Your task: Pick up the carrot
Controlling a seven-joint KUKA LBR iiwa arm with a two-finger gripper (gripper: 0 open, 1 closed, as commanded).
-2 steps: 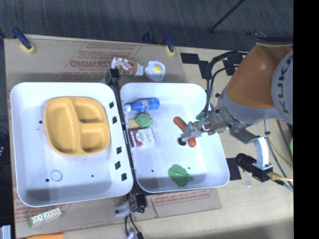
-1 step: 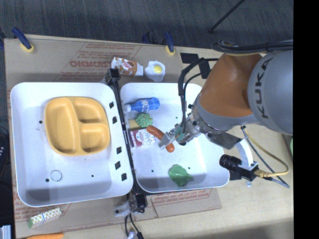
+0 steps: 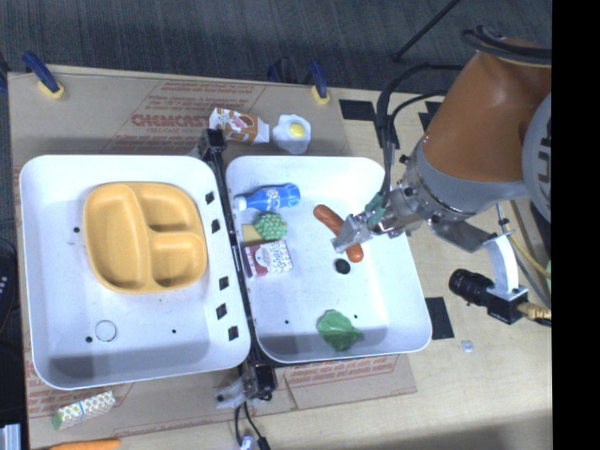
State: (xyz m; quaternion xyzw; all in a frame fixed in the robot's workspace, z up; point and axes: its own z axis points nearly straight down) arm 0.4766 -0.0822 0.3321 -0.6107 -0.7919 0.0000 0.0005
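Carrot (image 3: 334, 225): a smooth, orange-red tapered piece, lying at a slant in the right bin (image 3: 398, 293) near its right wall.
Gripper (image 3: 350, 236): metal fingers down over the carrot's lower end; whether they are apart or clamped on it cannot be told.
Right bin, other contents: glossy blue bottle (image 3: 271, 198), bumpy green fruit (image 3: 270, 224), crinkled red packet (image 3: 270, 257), leafy green lump (image 3: 337, 329).
Left bin (image 3: 47, 279): moulded yellow divided tray (image 3: 145, 233).

orange carrot (image 3: 329, 219), yellow tray (image 3: 145, 235), blue bottle (image 3: 270, 197), white bins (image 3: 56, 345)
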